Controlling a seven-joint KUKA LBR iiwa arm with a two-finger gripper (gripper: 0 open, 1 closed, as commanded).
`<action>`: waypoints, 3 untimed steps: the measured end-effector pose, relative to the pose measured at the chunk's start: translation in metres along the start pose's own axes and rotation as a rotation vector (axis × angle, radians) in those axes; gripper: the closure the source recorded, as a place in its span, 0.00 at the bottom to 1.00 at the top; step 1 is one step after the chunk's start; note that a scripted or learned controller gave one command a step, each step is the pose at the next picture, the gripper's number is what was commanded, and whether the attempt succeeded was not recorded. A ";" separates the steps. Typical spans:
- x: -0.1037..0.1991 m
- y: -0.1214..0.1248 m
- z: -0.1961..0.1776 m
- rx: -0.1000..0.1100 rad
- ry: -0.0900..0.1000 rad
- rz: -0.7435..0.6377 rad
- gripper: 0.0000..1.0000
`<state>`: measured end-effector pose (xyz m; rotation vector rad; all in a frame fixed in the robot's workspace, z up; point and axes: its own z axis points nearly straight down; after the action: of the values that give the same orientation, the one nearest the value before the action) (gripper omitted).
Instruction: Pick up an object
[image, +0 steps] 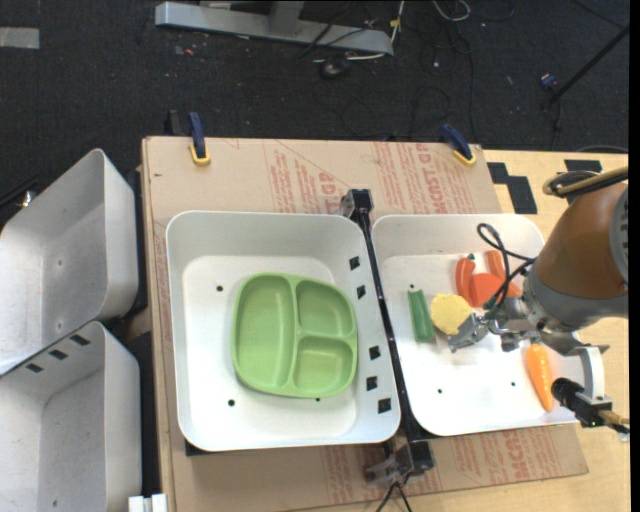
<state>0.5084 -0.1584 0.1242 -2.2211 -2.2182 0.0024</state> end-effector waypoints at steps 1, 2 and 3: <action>0.001 0.000 0.034 0.000 0.000 0.000 0.00; 0.001 0.000 0.022 -0.002 0.000 0.001 1.00; 0.005 0.004 -0.040 -0.009 -0.002 -0.004 1.00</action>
<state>0.5124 -0.1533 0.1640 -2.2219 -2.2282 -0.0047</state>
